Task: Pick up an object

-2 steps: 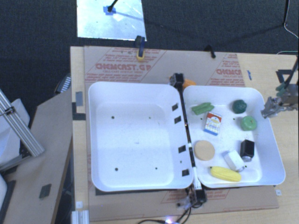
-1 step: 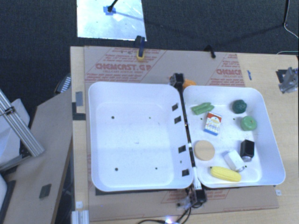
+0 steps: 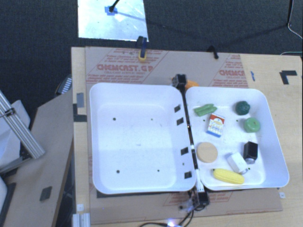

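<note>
Objects lie in the right bin [image 3: 272, 141]: yellow corn [image 3: 228, 176], round disc [image 3: 207, 152], small carton [image 3: 215, 125]. Gripper state: I cannot tell.

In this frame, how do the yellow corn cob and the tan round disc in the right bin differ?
The yellow corn cob is long and tapered; the tan round disc is circular and flat. The cob is bright yellow, the disc pale tan. The cob lies nearest the front wall of the right bin; the disc sits just behind it, closer to the divider. Both lie flat in the same bin, close together.
</note>
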### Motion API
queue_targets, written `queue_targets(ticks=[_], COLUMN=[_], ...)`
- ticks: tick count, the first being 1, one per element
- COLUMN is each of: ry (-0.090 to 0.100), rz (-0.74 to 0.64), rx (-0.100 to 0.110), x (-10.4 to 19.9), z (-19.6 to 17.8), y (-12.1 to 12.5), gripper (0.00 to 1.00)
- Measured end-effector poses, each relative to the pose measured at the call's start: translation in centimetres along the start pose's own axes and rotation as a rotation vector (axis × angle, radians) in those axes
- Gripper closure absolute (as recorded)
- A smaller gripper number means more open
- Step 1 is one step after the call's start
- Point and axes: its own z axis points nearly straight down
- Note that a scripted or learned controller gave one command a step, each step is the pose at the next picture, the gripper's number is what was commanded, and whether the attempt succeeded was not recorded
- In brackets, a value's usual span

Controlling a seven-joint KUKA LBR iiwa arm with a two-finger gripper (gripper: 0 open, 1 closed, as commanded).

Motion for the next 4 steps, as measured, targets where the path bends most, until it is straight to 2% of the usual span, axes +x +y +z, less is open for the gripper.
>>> queue_targets(ticks=[1, 2, 3, 4], ry=[0.005, 0.000, 0.004, 0.002], rz=[-0.001, 0.000, -0.004, 0.001], rx=[0.021, -0.005, 0.016, 0.006], x=[3.4, 3.8, 10.1, 10.9], z=[12.7, -0.2, 8.1, 4.9], y=[0.4, -0.2, -0.2, -0.2], gripper=[1.00, 1.00, 1.00, 1.00])
